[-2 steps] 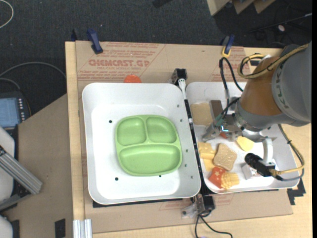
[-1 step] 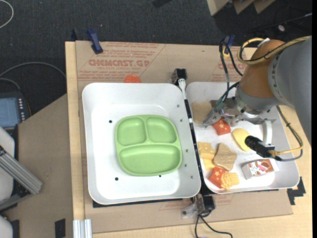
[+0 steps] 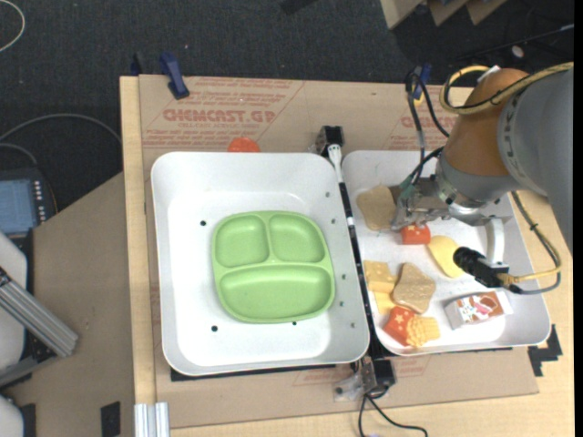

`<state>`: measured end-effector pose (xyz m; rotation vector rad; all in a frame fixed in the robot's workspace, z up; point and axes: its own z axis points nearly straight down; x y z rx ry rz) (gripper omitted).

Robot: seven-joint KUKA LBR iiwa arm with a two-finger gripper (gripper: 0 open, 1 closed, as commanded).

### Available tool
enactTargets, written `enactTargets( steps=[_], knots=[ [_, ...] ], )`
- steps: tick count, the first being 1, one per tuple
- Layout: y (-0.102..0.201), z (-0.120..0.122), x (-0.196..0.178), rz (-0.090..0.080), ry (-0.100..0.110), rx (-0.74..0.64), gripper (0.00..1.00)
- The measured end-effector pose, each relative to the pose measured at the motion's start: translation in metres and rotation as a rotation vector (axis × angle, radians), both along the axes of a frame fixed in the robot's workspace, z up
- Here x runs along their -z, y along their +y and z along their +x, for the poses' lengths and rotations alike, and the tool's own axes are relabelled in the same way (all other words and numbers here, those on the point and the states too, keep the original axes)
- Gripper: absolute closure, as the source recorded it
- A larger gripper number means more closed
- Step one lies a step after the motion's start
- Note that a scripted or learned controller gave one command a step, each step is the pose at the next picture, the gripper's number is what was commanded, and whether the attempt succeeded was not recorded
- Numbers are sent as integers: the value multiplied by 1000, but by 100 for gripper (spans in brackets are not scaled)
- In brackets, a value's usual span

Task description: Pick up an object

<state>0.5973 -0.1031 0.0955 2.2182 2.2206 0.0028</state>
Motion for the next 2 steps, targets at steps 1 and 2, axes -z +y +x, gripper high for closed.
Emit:
enactTargets(
  steps=[1, 2],
  knots=[
    [63, -72, -94, 5, 1, -4, 100],
    [60, -87, -172, 0, -5, 0, 100]
  ],
)
